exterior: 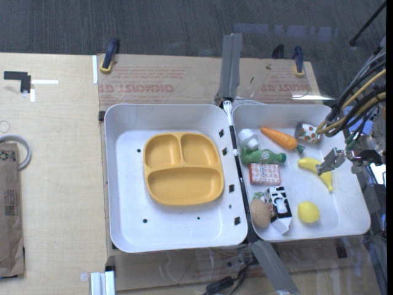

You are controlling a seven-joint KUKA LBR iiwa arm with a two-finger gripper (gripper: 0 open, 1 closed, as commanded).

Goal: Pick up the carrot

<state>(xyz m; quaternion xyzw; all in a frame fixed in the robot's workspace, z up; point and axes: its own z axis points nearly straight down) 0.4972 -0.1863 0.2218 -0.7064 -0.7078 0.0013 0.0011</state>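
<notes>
Carrot (279, 137) lies flat in right bin (353, 226), upper part, tip toward left, green top toward right; untouched, not yet lifted. Pincer (334, 160) hovers low at bin's right side, near banana (320, 168), apart from carrot; whether open or closed cannot be told, nothing seen held. Neighbours crowd carrot: green bottle (263, 157) just below, spotted object (309, 133) at its right end. Left bin (120, 226) holds yellow plate (183, 168).
</notes>
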